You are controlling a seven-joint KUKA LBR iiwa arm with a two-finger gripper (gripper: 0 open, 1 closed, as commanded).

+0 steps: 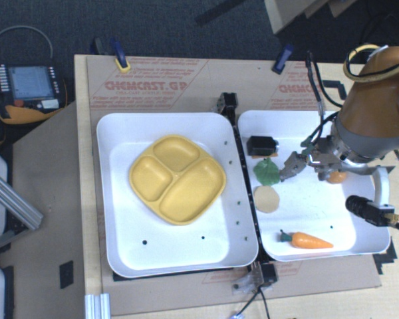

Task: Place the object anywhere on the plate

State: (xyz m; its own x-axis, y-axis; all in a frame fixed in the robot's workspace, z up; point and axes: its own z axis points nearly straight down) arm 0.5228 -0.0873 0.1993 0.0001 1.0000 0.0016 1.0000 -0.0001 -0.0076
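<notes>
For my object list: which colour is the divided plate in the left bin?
Yellow: the divided three-compartment plate shows best in the camera view.

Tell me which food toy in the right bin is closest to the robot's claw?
The green leafy one. It sits right beside the gripper, while the round beige piece lies just below it and the orange carrot is farthest, near the bin's front edge.

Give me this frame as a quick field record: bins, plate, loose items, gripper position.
left bin: holds yellow divided plate, nothing on the plate
right bin: holds green item, round beige item, carrot, black block
gripper: over right bin, just right of green item
grasp: cannot tell
task state: not yet done
</notes>
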